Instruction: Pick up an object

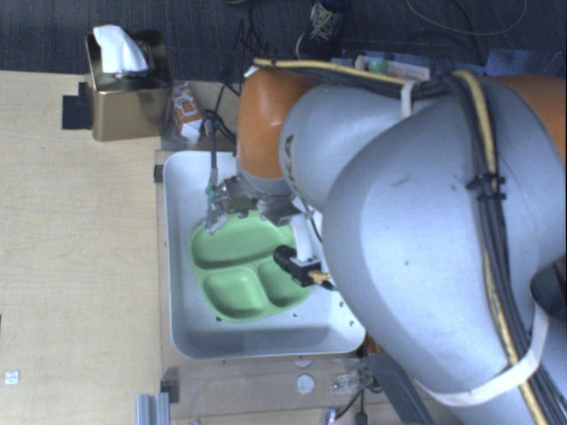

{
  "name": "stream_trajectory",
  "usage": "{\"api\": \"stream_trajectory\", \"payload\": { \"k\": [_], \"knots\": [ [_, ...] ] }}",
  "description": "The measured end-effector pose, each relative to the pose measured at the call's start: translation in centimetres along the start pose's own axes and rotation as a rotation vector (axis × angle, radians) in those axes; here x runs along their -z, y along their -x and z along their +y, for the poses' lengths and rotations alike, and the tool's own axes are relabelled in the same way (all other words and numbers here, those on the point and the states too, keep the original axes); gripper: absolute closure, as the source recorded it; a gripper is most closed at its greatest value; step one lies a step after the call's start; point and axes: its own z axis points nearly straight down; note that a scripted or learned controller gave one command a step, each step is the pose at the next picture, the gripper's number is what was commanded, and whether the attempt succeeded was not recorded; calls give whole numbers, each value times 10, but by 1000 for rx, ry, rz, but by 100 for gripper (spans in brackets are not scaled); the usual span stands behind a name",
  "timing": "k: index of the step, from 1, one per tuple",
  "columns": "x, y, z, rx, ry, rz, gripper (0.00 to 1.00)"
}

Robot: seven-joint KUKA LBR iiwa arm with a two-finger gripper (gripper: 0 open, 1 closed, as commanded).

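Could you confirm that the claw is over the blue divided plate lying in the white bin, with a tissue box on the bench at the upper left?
Not quite: the plate is green, not blue, as the camera view shows. The rest holds: the claw is over its upper edge, it lies in the white bin, and the tissue box sits at the upper left.

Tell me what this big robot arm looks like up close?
The arm is bulky, made of smooth rounded grey shells, with an orange band above the wrist. A bundle of black and yellowish cables runs along its outside, held by a pale strap. At its tip is a small metallic gripper over a green divided tray.
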Motion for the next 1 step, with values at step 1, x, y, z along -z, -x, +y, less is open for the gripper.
{"api": "stream_trajectory", "payload": {
  "k": [1],
  "knots": [
    [58,31,-126,-5,1,1,0]
  ]
}}
